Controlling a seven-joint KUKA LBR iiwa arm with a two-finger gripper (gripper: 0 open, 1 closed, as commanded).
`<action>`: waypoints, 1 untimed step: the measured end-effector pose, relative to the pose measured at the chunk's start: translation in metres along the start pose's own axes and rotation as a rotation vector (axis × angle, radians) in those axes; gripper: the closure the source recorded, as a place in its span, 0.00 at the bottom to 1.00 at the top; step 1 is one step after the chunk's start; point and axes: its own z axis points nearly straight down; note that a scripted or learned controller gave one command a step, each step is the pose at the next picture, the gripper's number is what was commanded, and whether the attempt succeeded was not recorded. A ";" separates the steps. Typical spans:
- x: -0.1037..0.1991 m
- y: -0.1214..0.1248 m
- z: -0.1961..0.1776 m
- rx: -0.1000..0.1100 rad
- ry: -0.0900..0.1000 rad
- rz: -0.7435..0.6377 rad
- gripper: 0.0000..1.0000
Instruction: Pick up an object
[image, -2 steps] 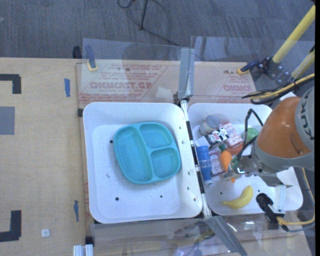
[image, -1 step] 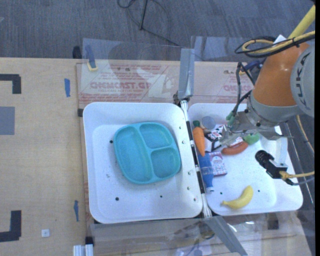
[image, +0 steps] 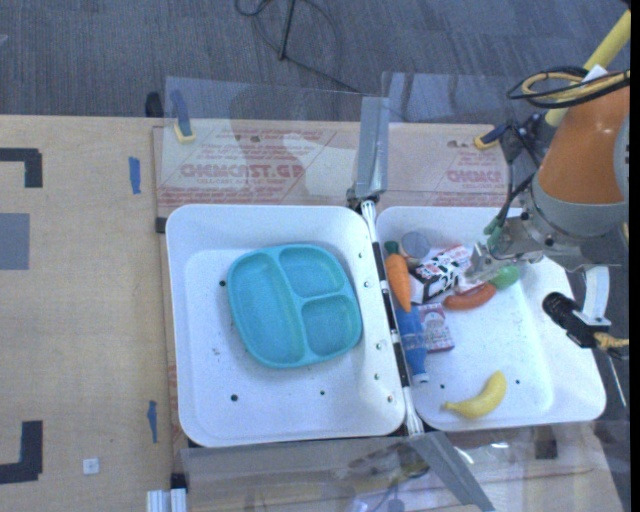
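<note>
Two white bins (image: 200, 240): teal tray (image: 295, 303) left, banana (image: 480, 396) right.

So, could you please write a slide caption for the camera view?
Grey-and-orange arm's gripper down among cluttered toys in the right white bin; teal divided plate in the left.

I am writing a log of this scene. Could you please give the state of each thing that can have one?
Teal divided plate: flat in left bin, right way up.
Banana: lying in right bin, apart from others.
Carrot: lying beside the divider.
Gripper: low over the clutter.
</note>
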 end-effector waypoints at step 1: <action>0.001 0.000 0.000 0.001 0.000 -0.002 0.00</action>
